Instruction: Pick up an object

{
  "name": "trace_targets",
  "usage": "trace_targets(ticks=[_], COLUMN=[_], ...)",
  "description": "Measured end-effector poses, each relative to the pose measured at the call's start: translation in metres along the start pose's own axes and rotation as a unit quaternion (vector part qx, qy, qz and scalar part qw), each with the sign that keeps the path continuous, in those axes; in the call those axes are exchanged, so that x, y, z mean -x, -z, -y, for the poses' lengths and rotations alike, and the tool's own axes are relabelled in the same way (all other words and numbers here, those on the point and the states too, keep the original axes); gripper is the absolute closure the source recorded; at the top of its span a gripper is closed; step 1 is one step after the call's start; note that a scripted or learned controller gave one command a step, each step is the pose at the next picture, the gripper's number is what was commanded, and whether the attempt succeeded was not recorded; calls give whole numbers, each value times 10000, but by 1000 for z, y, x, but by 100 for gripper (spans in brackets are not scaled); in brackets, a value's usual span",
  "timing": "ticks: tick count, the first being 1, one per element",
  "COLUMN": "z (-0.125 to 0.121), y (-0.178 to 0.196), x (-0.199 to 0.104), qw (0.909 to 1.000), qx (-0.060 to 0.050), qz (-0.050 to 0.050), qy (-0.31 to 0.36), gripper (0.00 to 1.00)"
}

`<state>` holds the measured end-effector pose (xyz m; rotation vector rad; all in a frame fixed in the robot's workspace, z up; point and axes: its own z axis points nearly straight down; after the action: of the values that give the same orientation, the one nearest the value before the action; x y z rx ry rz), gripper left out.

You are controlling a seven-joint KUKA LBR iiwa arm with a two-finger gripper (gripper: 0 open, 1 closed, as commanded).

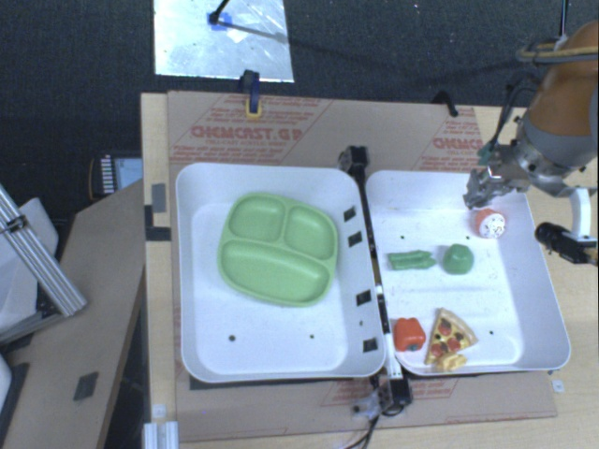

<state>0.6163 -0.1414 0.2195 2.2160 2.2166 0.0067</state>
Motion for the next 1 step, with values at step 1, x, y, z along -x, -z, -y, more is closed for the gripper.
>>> trace_targets(ticks=[1], z=[-1], y=[-1], x=[0], qw=[10000], qx=[-26], qz=[-7], qy=[12], gripper=[100])
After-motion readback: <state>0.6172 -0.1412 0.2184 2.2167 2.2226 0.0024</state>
